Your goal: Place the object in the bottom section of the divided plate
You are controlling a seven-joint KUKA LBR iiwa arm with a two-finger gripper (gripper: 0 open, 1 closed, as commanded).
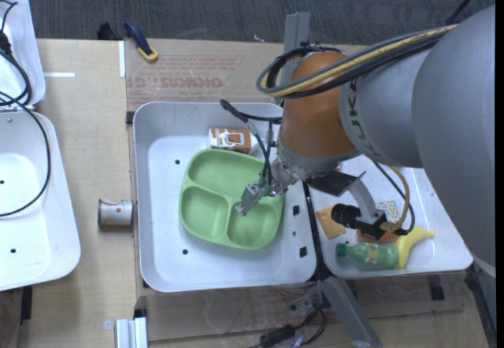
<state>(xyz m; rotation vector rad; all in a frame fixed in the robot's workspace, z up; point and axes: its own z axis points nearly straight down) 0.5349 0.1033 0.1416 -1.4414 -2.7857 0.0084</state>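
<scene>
A large grey robot arm with an orange band above its wrist reaches in from the right and fills much of the right side of the view. Its gripper hangs low over a green divided plate, above the ridge where the plate's sections meet, toward the plate's right side. Whether the gripper is open or closed cannot be told, and nothing can be made out in its grasp. The plate lies in the left white bin, a little right of the bin's middle, and all three of its sections look bare. Just beyond the plate's far edge, a small orange and white box rests on the bin floor. The right white bin, partly hidden by the arm, holds a green bottle lying on its side near the front edge, a yellow banana just to the right of it, and an orange wedge to the left. On the bench, to the left of the left bin, a small can lies on its side. A blue and yellow clamp sits at the far edge of the bench.
</scene>
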